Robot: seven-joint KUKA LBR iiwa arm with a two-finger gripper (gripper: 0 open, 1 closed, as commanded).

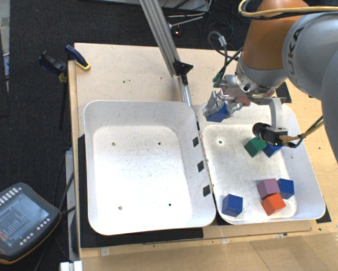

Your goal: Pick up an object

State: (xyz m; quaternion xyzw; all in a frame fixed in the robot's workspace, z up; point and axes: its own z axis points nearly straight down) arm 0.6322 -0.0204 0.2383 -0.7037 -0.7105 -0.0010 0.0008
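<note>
Above the right bin's [304,208] far-left rim, the gripper [220,109] appears to pinch a blue block [217,116], though the fingers are partly blurred. A shallow corner grip could slip, dropping it outside the bin.

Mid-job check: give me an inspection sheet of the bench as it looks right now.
Surface: tan bench bearing left bin and right bin.
Job's things: right bin holds green block, purple block, orange block, blue blocks.
Clutter: clamp at the bench's far left corner.
Grippers: gripper above right bin's far edge, blue block between its fingers.
Cables: yellow cable over the arm.
Surroundings: handheld pendant lower left.
</note>
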